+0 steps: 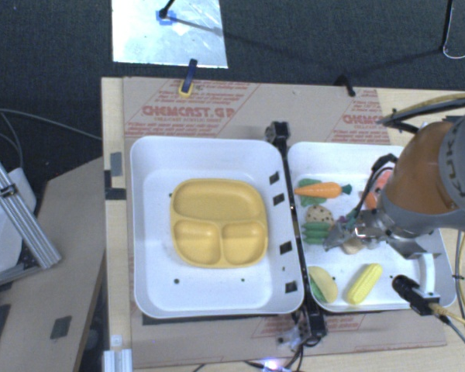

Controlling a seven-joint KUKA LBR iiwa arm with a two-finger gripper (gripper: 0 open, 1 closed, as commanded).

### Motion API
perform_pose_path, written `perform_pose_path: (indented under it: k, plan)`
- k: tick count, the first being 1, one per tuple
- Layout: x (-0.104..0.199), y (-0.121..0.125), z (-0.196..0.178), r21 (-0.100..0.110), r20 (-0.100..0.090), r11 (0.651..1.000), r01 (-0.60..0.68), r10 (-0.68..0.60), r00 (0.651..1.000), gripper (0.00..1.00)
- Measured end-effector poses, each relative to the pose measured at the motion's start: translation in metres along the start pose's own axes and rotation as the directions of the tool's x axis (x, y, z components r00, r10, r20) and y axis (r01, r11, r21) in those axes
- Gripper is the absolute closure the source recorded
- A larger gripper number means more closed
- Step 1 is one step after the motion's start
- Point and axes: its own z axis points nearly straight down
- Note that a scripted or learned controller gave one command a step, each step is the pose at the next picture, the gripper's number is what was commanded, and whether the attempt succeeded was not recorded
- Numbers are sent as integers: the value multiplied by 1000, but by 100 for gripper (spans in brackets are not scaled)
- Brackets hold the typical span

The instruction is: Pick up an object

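**Inspector A:** The hand point(349, 235) is low inside the right bin point(442, 281), in among the toy food. Whether it is released, clenched or grasping anything cannot be told from this angle; the wrist and the orange band hide that part.

**Inspector B:** Where are the candidates for pick-up?

**Inspector A:** All are in that same bin. A carrot point(322, 189) lies just beyond the hand, toward the bin's far wall. A speckled biscuit point(319, 213) and a dark green piece point(316, 232) lie right beside the hand, on the divider side. A corn cob point(364, 283) and a pale green-and-yellow piece point(322, 284) lie on the hand's near side, toward the front rim. A small tan item appears to sit directly under the hand; its identity is unclear.

**Inspector B:** Risks?

**Inspector A:** In the inspector's judgement, crowding is the chief one. With items touching or nearly touching around the hand, a closing grip may nudge a neighbour, pinch two at once, or close on nothing. The rounded pieces could also roll or slip on lifting.

**Inspector B:** And the other container?

**Inspector A:** The left bin point(151, 208), well away from the hand across the divider, holds one yellow compartment tray point(218, 222), with nothing visible in its sections.
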Motion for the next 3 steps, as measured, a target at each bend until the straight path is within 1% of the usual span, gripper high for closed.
perform_pose_path:
  k: [1,2,3]
  plan:
    - [-88,52,-47,-13,6,1000,1,-1,1000,0]
    - [-76,-7,42,2,-6,1000,3,-3,1000,0]
    - [-5,-15,28,-1,-6,1000,15,-15,1000,0]
